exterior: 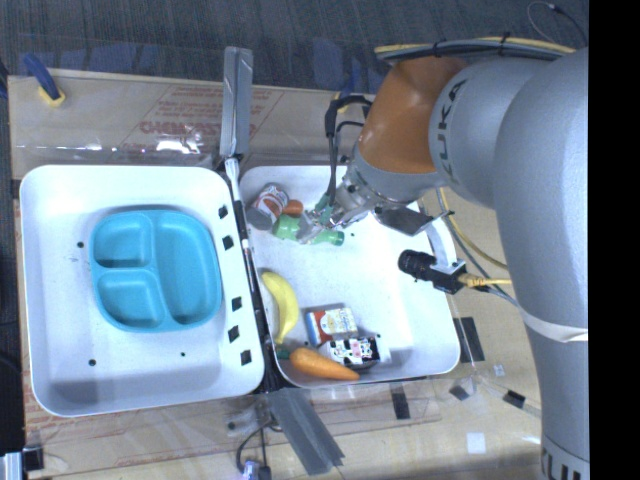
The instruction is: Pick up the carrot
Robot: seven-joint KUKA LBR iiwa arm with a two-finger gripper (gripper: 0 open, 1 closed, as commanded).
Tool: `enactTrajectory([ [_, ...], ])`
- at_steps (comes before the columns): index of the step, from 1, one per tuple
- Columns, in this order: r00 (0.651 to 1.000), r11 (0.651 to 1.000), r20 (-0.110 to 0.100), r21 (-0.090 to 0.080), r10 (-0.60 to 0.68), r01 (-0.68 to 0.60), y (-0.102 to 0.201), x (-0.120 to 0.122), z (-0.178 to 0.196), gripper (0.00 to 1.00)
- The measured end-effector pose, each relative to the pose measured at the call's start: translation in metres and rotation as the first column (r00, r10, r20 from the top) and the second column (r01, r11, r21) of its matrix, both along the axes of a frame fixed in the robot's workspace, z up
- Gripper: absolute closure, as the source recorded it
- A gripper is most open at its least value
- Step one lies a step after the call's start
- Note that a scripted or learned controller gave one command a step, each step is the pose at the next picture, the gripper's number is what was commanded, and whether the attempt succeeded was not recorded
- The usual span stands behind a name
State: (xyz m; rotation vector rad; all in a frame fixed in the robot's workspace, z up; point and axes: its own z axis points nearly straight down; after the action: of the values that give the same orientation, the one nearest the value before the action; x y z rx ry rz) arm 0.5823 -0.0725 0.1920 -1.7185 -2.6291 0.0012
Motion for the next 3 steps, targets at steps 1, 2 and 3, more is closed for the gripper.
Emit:
enactTrajectory([
  [1,0.999,0.999,-0.003,0.000,0.033,-0.033,0.125,-0.044,-0.001,1.00],
  [2,0.950,0.950,-0.004,0.001,0.313,-0.313,0.166,-0.088,-0.001,1.00],
  [3,0.993,0.993,-0.002,-0.001,0.122,-0.122,0.212,-0.106,0.007,1.00],
])
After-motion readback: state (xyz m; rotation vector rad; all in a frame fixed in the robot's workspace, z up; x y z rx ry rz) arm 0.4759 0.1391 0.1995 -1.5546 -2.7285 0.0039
